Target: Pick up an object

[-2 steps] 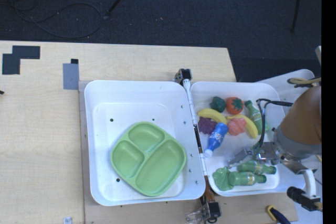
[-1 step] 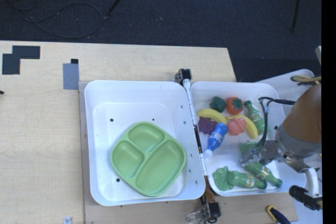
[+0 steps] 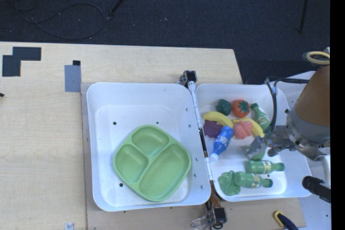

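The right bin (image 3: 291, 194) holds several toy items. Among them are a yellow banana (image 3: 217, 117), a red tomato (image 3: 240, 108), purple grapes (image 3: 212, 129), a blue bottle (image 3: 221, 141) and a pink-orange piece (image 3: 243, 129). Two green bottles lie near the front, one (image 3: 264, 167) above the other (image 3: 247, 181). My gripper (image 3: 259, 148) is low in this bin, just right of the pink-orange piece and directly above the upper green bottle. I see nothing lifted.
The left bin (image 3: 108, 90) holds a green divided plate (image 3: 153, 161). A small green item (image 3: 260, 114) lies at the right bin's back right, near the arm's grey wrist (image 3: 308, 127). A clamp (image 3: 188, 77) sits where the bins meet.
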`<move>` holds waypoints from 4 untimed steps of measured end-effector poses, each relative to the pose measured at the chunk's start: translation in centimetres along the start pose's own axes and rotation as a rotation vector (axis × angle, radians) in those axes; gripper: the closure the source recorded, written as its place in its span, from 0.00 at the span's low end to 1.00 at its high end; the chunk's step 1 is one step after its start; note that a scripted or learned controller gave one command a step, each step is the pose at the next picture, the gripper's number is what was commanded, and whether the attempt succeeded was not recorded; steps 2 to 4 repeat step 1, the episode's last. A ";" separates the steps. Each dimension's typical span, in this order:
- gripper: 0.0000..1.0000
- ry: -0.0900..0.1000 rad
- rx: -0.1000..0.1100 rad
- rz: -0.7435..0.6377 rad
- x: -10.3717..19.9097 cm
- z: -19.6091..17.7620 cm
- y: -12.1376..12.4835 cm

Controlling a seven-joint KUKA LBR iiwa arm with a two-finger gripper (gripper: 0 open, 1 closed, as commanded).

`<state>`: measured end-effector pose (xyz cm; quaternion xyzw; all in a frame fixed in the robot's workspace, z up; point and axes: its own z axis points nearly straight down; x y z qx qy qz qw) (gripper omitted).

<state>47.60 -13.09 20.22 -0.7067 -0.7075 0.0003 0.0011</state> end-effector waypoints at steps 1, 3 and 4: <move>1.00 0.000 0.001 0.000 5.5 -5.4 0.0; 1.00 0.000 0.001 0.000 5.5 -5.4 0.0; 1.00 0.000 0.001 0.000 5.5 -5.4 0.0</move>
